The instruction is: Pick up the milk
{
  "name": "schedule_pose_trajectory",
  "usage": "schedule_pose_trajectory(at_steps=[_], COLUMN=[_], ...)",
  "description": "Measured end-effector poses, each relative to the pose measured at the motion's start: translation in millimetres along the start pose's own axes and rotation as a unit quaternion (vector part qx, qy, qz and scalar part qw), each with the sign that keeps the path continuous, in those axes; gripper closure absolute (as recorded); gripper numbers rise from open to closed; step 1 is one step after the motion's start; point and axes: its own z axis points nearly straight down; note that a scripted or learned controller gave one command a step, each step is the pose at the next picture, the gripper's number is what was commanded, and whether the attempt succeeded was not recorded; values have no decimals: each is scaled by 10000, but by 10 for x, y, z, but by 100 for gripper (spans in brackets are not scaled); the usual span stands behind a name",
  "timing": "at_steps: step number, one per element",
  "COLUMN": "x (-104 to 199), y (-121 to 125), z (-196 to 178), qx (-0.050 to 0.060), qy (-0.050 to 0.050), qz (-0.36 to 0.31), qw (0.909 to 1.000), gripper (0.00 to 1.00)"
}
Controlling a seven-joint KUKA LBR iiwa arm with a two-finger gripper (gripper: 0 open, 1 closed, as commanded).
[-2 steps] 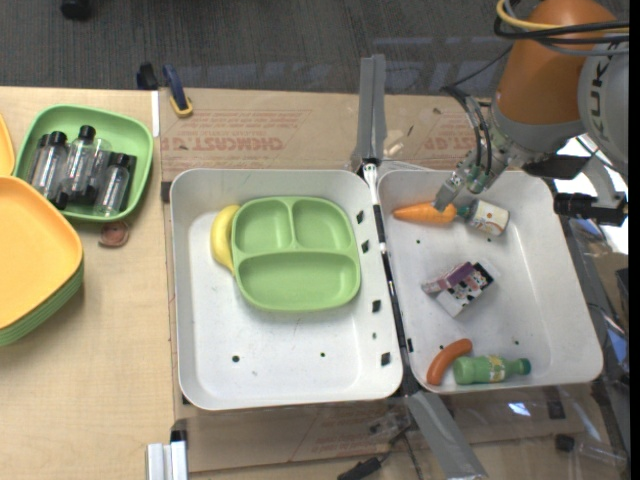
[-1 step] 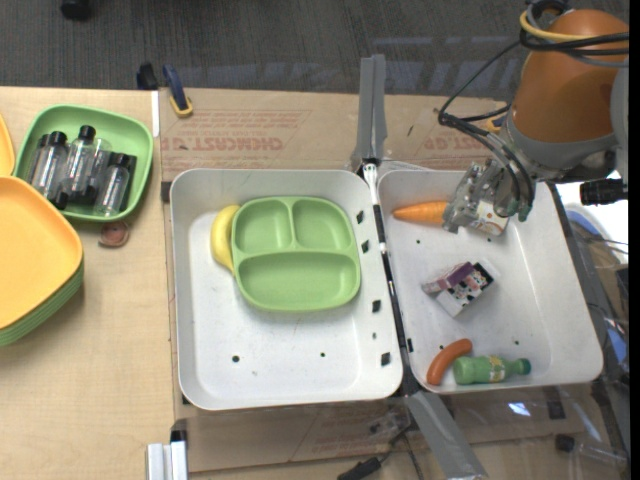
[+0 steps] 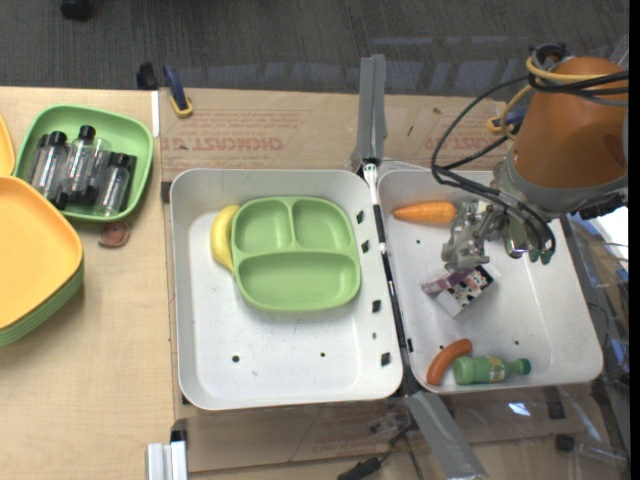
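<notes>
The milk is a small white carton with purple and dark markings, lying on its side in the middle of the right bin. My gripper hangs directly over the carton's upper edge, at the end of the grey and orange arm that comes in from the right. It looks to be touching or just above the carton. The gripper's body hides the carton's top edge.
In the right bin lie an orange carrot at the back, a red sausage and a green bottle at the front. The left bin holds a green divided plate over a yellow banana. Cables loop from the arm.
</notes>
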Motion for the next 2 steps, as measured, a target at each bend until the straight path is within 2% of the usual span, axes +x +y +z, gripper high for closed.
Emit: schedule_pose_trajectory(at_steps=[1, 2], x=[-420, -448], y=[233, 483], z=[-1, -4], qx=[1, 1], qy=[-14, -18], qz=[-237, -576], qw=[9997, 9983], gripper=[100, 100])
